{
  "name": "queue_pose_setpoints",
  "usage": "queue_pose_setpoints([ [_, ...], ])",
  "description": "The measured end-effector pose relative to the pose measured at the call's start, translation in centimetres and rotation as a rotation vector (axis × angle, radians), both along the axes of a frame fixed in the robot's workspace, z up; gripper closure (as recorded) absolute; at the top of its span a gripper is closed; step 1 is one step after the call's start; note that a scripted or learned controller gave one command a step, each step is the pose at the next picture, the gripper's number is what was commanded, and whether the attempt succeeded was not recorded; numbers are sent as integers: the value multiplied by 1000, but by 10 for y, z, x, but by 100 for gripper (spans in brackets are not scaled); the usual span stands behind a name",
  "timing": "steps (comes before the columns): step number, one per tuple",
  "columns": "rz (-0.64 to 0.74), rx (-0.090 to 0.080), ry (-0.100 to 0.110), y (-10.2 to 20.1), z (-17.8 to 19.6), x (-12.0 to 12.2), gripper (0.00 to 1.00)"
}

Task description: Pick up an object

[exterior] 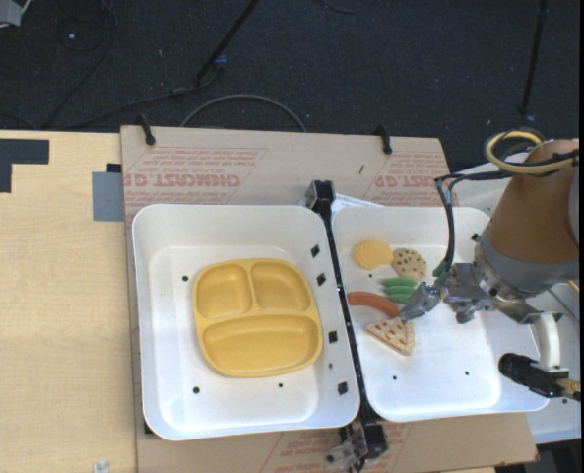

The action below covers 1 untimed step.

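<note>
Two white bins sit side by side on the surface point(55, 304). The left bin point(163, 264) holds one yellow tray point(257, 316) with three compartments, lying flat near the bin's middle. The right bin point(449, 382) holds five toy foods, clustered in its left half: one round yellow cracker point(373, 254) farthest back, one speckled cookie point(408, 262) just right of it, one green bean pod point(398, 288) nearer, one red sausage point(372, 304) lying crosswise to the left, and one pizza slice point(393, 336) nearest of all.

One arm point(533, 225) reaches in from the right over the right bin. Its pincer point(417, 304) is low among the foods, tips pointing left. The pod lies just beyond its tips on the far side, the sausage's right end is just beside them, and the pizza slice is just on the near side. Whether the tips are spread or pressed together, or pinching anything, I cannot tell.
</note>
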<state>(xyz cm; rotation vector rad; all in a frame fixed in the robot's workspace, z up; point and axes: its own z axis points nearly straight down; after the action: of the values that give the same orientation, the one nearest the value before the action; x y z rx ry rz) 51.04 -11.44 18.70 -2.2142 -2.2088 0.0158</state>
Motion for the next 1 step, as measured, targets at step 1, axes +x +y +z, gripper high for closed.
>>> queue_pose_setpoints([
  [1,3,-1,-12,0,7,3,0],
])
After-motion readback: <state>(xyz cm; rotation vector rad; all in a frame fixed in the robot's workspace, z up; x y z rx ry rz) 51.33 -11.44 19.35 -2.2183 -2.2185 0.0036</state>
